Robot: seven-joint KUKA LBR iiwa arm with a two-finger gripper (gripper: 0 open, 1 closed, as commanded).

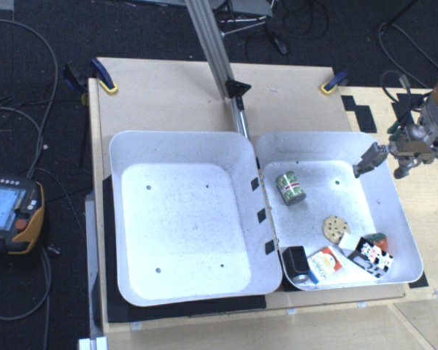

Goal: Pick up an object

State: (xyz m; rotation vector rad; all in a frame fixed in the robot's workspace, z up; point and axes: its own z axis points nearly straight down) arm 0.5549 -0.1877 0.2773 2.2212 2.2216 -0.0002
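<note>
Trouble ahead: end effector (385, 161), fingers apart and holding nothing, hangs over the rim of the right bin (391, 188), with the can (290, 187) far off to its left, so a straight drop clips plastic.

Two white bins (182, 148), one green can (290, 188), one cookie (335, 229), one black box (296, 262), two small cartons (325, 262)

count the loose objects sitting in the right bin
5: a green can near the middle, a cookie below it, and a black block, orange-white pack and cow-patterned toy along the near edge.
</note>
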